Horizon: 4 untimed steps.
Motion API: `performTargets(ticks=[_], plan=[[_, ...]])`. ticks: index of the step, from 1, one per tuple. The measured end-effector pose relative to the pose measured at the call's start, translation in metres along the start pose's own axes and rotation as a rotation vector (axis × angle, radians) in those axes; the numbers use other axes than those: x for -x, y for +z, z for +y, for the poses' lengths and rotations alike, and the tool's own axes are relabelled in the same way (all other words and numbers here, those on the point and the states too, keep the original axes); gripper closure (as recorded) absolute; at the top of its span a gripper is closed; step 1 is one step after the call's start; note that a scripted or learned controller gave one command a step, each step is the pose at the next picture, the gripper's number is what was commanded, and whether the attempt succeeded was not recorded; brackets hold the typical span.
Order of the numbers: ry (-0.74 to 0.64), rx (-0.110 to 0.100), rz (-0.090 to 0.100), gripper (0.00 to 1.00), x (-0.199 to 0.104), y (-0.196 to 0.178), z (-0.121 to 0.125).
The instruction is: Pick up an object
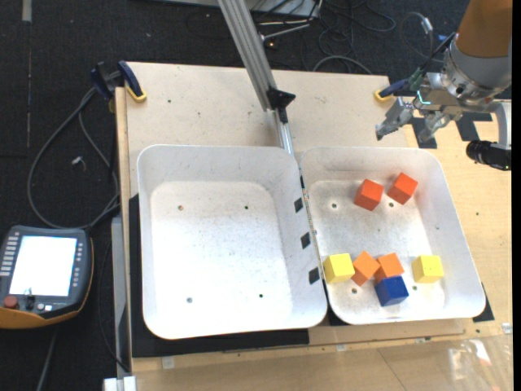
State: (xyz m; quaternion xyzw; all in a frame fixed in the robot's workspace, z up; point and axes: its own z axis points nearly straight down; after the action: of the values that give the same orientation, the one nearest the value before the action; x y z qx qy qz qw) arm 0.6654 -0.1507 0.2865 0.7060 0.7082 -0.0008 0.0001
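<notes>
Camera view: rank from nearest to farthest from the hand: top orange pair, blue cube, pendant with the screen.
1. Top orange pair, far end of the right bin, just below the hand; the two cubes are too close to call.
2. Blue cube, near end of the same bin.
3. Pendant, off the bench at the view's left edge.

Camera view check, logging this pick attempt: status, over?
Gripper open, nothing held, hovering above right bin's far rim. Seven cubes in that bin, untouched; nearest are the two orange cubes. Nothing in the way.
</notes>
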Motion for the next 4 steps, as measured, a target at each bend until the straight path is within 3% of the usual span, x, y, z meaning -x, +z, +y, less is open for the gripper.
performTargets(ticks=[4], plan=[[0.0, 0.0, 0.0, 0.0, -0.0001, 0.0001, 0.0]])
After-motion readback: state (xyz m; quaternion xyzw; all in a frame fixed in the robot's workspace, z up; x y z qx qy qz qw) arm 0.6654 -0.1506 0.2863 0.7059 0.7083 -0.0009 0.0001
